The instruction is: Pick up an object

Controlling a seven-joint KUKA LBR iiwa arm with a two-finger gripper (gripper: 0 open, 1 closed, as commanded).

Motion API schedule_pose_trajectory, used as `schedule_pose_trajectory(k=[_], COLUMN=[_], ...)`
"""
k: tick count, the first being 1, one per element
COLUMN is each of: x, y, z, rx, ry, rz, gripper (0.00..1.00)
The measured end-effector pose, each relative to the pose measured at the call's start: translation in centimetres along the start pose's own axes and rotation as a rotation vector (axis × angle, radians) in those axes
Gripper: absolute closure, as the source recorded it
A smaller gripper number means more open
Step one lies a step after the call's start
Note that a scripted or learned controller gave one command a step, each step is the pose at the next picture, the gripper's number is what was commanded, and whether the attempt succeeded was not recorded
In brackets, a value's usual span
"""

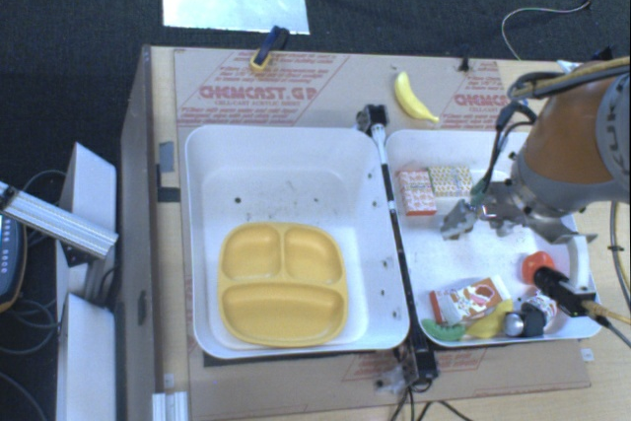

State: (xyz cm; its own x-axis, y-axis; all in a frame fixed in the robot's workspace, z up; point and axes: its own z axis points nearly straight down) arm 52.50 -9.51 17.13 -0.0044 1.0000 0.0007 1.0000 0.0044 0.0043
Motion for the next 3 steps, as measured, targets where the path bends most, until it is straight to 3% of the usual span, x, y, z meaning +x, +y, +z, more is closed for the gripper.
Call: schedule_pose_trajectory(k=[1,2,3], x=[-3.6,-1.7,-1.7], y=[3.9,10.0,14.4], z=[1.6,0.5,1.0], rx=[0.003,0.001,0.001], ry=[-0.002,-0.001,-0.002], rz=[0.003,0.000,-0.001], gripper=[0.00,0.00,0.00])
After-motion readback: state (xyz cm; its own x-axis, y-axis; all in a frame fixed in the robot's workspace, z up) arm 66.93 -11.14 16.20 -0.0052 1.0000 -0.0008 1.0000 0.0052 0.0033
